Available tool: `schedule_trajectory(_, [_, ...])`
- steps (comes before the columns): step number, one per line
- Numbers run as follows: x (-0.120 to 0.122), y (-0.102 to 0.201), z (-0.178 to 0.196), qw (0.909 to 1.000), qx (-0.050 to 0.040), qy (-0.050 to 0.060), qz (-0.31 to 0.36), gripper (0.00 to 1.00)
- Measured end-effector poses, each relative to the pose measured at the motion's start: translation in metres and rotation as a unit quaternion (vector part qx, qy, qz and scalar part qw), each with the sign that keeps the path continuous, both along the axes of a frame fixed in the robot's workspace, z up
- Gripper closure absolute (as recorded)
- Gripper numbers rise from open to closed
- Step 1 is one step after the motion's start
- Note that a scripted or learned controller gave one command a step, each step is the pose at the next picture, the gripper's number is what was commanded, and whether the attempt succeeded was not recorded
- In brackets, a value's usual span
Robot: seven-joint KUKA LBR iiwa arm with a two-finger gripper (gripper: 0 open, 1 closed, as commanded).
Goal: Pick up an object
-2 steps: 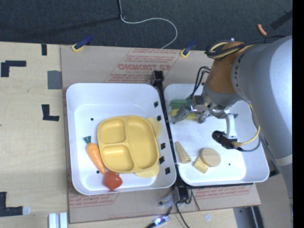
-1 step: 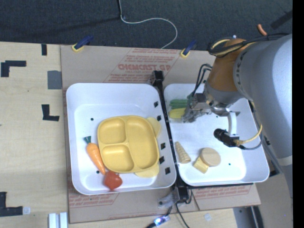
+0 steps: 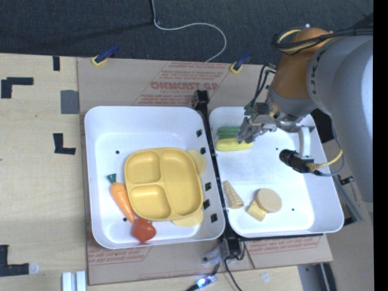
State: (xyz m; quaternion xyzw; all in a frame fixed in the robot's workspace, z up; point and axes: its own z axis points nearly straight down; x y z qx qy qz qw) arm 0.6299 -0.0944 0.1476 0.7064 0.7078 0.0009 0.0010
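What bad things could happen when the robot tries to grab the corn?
1. The corn lies close to the right bin's wall, so a finger might bump the wall, or the corn could get pushed against it rather than picked up.
2. A green thing lies right beside the corn, so the gripper might pinch that instead, or both.
3. The corn looks round and smooth, so it may slip out.

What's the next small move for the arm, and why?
Probably close on the corn and lift a little. The pincer sits low at the corn's right end, at the far left of the right bin, with the bin wall close on the left, so a short straight lift looks safest.
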Motion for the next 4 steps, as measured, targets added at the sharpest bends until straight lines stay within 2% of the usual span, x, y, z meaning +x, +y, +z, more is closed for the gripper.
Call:
schedule_trajectory(1, [-0.004, 0.001, 0.063, 1.0, -0.0003, -0.001, 0.0, 1.0])
schedule_trajectory(2, [-0.004, 0.001, 0.078, 1.0, 0.0001, 0.001, 0.0, 1.0])
schedule_trajectory(3, [-0.048, 0.031, 0.066, 1.0, 0.0004, 0.004, 0.0, 1.0])
schedule_trajectory(4, [-0.099, 0.052, 0.08, 1.0, 0.0005, 0.004, 0.0, 1.0])
